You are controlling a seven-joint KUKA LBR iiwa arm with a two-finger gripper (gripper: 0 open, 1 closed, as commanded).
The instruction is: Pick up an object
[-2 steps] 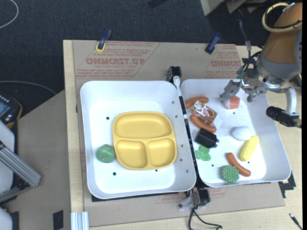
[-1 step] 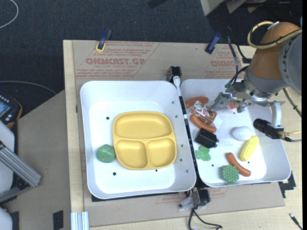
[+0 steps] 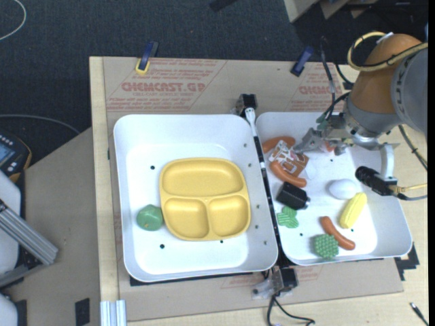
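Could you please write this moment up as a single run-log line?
arm: over right bin | gripper: low over orange sausage | grasp: unconfirmed | left bin: yellow tray, green ball

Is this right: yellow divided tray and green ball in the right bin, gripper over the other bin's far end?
Not quite. The camera view shows the yellow divided tray and green ball in the left bin, not the right. The gripper is over the right bin's far end.

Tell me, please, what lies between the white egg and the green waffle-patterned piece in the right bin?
In the camera view, an orange sausage lies between the white egg and the green waffle-patterned piece.
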